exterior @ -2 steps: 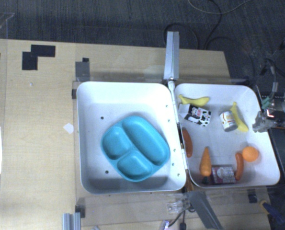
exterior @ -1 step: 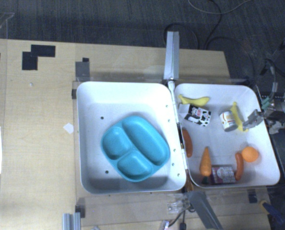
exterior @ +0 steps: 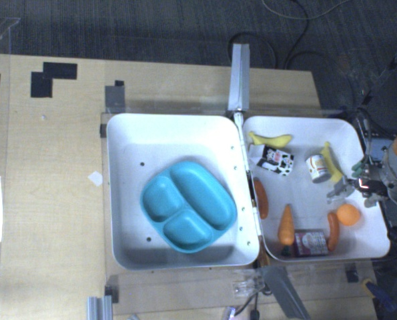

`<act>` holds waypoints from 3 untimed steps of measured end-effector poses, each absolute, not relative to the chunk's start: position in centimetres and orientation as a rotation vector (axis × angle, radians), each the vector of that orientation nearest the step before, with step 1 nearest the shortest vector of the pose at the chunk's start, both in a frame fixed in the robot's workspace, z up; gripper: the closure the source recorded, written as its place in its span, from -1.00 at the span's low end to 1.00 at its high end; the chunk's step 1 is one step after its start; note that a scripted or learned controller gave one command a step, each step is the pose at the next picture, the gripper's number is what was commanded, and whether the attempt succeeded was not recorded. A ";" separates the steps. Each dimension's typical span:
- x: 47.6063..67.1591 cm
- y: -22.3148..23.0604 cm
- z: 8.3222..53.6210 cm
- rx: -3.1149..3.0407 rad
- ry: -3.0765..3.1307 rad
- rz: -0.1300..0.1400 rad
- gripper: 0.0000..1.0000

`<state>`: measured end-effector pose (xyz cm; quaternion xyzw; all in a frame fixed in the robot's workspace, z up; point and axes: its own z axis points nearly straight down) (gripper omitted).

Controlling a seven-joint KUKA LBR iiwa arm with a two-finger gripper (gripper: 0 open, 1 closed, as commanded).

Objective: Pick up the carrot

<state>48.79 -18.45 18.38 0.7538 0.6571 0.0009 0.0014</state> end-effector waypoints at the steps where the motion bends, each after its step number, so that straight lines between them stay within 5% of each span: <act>1: 48.9 -19.6 9.5 2.346 2.082 0.005 -1.00; 2: 49.1 -19.6 10.6 2.341 2.082 0.009 1.00; 3: 53.5 -13.5 20.9 2.242 2.193 0.006 1.00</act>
